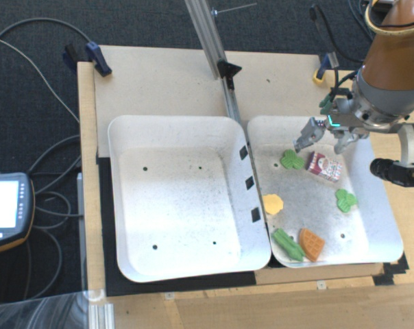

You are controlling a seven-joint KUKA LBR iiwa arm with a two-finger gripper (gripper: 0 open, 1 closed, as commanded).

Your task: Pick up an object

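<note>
Tabletop (159,81) with two white bins, tool (327,138) open, holding nothing, poised over right bin (385,218) above red packet (325,167), green piece (291,160) beside it

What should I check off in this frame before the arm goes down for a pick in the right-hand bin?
1. Fingers spread: ok, the gripper is open.
2. Nothing carried already: ok, no object sits between the fingers.
3. Target under the gripper: ok, the red and white packet lies just below it.
4. Room around the target: not ok, the green piece lies close to the packet's left.
5. Other objects out of the way: ok, the yellow piece and orange waffle lie further down the right bin.
</note>
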